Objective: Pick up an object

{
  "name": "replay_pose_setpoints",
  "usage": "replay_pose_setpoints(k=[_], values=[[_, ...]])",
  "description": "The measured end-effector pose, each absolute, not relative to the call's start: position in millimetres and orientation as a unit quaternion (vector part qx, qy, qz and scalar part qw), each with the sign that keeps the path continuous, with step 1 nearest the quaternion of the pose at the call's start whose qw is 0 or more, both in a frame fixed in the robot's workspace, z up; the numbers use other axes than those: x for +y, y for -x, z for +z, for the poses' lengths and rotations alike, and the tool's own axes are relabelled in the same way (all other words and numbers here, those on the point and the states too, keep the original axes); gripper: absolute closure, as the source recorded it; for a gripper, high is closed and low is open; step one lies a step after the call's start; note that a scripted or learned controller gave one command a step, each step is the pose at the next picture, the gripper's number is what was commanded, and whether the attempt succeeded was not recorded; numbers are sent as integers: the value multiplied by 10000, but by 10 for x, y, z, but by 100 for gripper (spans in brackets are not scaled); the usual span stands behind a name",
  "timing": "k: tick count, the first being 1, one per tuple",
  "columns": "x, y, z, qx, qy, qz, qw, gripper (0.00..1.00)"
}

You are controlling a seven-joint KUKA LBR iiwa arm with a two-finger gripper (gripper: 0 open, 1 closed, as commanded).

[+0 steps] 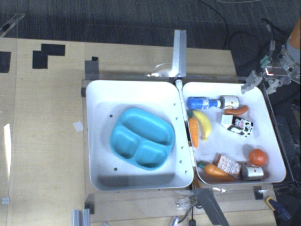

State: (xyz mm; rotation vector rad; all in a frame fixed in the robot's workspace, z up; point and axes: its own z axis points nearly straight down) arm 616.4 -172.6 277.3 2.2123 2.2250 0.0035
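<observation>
The right bin (275,140) holds several small objects: a blue bottle (204,102), a banana (203,123), a thin carrot (193,132), a red sausage (236,110), a black-and-white box (239,125), an orange ball (257,157), a second carrot (217,172), a red-and-white packet (229,164) and a small grey can (253,173). My gripper (263,81) hangs over the bin's far right corner, open, with nothing between its fingers. It stands well apart from every object.
The left bin (101,126) holds a blue divided plate (142,138). A metal post (179,53) rises behind the wall where the two bins meet. Cables lie on the dark floor at the back right.
</observation>
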Motion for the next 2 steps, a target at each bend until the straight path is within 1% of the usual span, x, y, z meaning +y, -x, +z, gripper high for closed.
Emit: replay_pose_setpoints(k=[1,2], values=[[-1714,-6183,2893,7116,-7026,27,47,100],[-1388,-6074,3938,6974,-7167,25,37,100]])
